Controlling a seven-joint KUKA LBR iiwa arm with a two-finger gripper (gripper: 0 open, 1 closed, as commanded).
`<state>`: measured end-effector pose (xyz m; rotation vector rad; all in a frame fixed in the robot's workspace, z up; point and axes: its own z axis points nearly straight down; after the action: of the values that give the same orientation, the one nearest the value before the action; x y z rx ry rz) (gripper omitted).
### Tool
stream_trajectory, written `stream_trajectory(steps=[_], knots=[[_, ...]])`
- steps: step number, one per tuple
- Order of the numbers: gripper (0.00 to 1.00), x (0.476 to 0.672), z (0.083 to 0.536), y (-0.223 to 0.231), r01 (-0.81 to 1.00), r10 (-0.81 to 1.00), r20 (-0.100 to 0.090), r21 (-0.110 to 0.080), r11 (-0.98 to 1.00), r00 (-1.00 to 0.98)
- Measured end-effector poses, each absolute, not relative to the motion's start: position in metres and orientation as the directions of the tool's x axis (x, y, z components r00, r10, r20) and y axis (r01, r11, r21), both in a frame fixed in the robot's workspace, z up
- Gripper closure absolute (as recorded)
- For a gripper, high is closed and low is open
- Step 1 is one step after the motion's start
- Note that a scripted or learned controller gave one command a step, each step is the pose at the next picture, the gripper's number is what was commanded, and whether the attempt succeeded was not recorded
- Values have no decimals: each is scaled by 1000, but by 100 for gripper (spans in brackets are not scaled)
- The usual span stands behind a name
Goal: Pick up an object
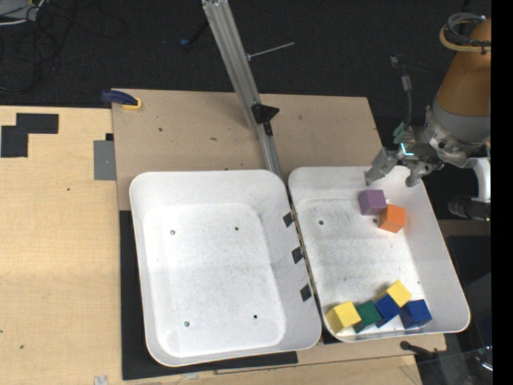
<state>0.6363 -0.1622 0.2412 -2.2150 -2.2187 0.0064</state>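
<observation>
**Desk:** What do you have on the bench?

**Me:** I see two white bins side by side. The left bin (210,271) is the larger-looking one; the right bin (353,255) carries all the blocks. My gripper (398,169) hangs over the far right corner of the right bin, with the orange band of the arm (466,83) above it at the right edge of the view.

**Desk:** Fingers?

**Me:** Spread apart, as far as I can read them. One finger (381,168) slants toward the left, the other sits to the right, and I see nothing between them. I am not holding anything.

**Desk:** Where are the objects?

**Me:** A purple block (372,202) lies just near-side of the gripper, on the bin floor at the far right. An orange block (393,218) sits touching it or just beside it, on its right and a little nearer; I cannot tell which. The remainder are bunched in the near right corner: a yellow block (345,315) furthest left, a green block (369,314) next to it, then a blue block (386,307), a second yellow block (398,292) behind it, and another blue block (414,313) furthest right.

**Desk:** Anything else?

**Me:** A metal rail (239,70) slants from the far side down to the gap between the bins, and three black clips (295,254) sit along that gap.
</observation>
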Motion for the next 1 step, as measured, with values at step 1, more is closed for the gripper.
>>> stream_trajectory(steps=[1], knots=[[0,637,244,-162,1000,1000,0,-3,4,-4]])
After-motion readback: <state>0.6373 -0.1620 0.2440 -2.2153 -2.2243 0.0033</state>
